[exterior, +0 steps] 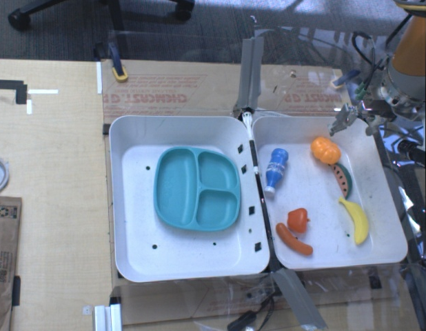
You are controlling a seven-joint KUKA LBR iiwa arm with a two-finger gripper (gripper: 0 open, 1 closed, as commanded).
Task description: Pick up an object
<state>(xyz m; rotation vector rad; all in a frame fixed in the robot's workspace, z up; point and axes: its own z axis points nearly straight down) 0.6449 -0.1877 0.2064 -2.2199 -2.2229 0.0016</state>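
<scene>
The right bin holds several toy items. A blue bottle lies near its left wall. An orange fruit sits toward the back, with a watermelon slice just in front of it. A yellow banana, a red pepper and a sausage lie near the front. My gripper hangs over the bin's back right corner, just behind and right of the orange fruit. It is open, and nothing sits between its fingers.
The left bin carries a teal divided plate. A grey post rises behind the ridge where the two bins meet. Cables trail beside the arm's wrist at the back right.
</scene>
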